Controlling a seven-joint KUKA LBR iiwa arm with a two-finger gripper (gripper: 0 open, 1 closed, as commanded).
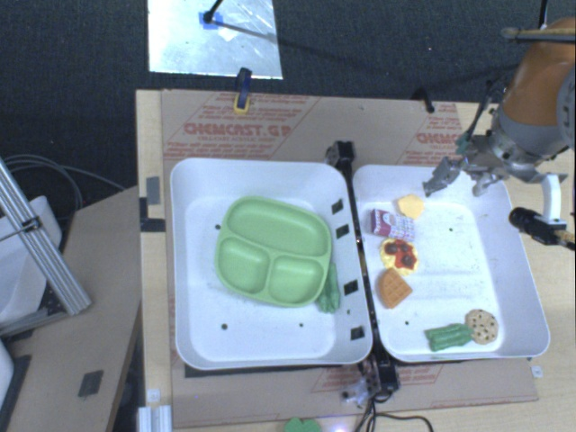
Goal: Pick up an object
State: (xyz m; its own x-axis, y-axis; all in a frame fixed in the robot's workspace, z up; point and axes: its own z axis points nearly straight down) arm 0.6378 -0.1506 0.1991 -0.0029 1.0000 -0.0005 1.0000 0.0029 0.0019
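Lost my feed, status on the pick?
Claw over right bin's far edge, nothing between its fingers. Toy food lies loose: yellow wedge nearest, cookie farthest. Nothing blocking the wedge.

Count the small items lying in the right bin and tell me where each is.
6, none visibly hidden. Yellow wedge at top; red-and-white packet below it; pizza piece; orange cracker; green piece and cookie near the bottom edge.
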